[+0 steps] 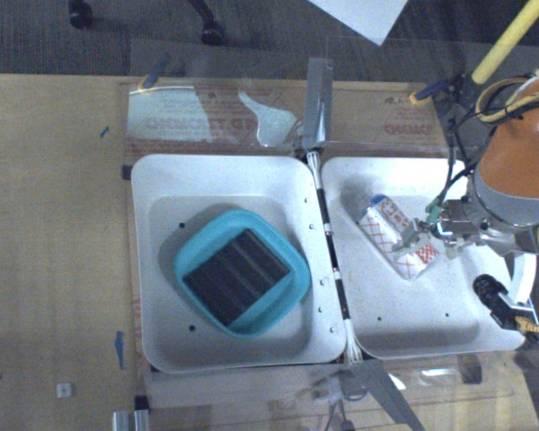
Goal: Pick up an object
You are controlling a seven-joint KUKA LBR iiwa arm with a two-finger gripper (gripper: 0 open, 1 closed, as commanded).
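Camera view shows the arm [512, 164] reaching in from the right over the right bin [377, 326], its gripper [428, 232] low at the near right end of a white packet with red markings [395, 233]. That packet lies slantwise in the middle of this bin, running from far left to near right. Whether the fingers are spread or pressed together I cannot tell; metal parts and cables blur together there. The left bin [162, 196] holds a teal tray with a dark ribbed insert [242, 272]. By my reading the grasp step is in hand. Next, the fingers would need to close squarely across the packet before lifting straight up.
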